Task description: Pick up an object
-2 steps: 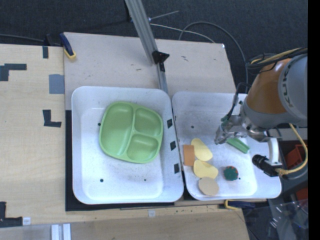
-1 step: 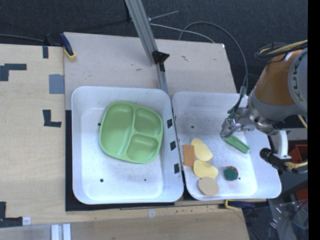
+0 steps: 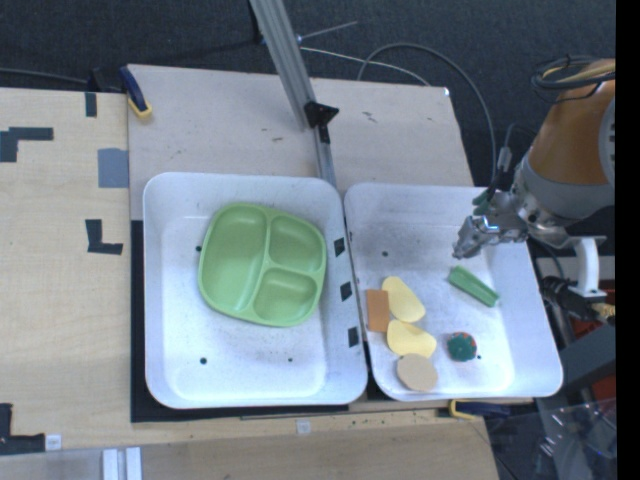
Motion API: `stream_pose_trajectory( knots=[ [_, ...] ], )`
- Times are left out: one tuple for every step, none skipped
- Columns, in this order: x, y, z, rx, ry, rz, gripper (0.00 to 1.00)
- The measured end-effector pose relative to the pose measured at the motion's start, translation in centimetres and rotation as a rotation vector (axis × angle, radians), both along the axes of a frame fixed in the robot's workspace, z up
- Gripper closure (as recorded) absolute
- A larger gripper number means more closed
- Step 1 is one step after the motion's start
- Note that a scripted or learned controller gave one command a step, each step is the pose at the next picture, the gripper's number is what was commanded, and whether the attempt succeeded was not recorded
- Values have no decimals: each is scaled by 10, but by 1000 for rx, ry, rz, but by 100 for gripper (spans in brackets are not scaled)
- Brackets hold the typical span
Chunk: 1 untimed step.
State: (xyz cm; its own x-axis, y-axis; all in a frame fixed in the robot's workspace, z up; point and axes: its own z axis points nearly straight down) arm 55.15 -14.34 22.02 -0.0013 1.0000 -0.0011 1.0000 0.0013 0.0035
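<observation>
Round tan disc [image 3: 417, 373], smooth green divided plate [image 3: 264, 264], hand [image 3: 467, 246] above green bar [image 3: 472, 286]

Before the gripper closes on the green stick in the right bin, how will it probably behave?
The green stick lies flat and looks straight, so probably stiff. It is small, so likely light. Resting on the smooth right bin, it may slide if the gripper only nudges it.

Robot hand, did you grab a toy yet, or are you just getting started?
Nothing looks picked up yet. The hand hangs over the right bin, just above the green block, with no toy seen in it. The yellow pieces, orange block, tan disc and teal ball all lie on the bin floor. Lowering, gripping and lifting are left.
</observation>
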Motion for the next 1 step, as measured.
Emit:
stream_pose_trajectory(
  knots=[
    [1, 0, 52, 0, -2, 1, 100]
  ],
)
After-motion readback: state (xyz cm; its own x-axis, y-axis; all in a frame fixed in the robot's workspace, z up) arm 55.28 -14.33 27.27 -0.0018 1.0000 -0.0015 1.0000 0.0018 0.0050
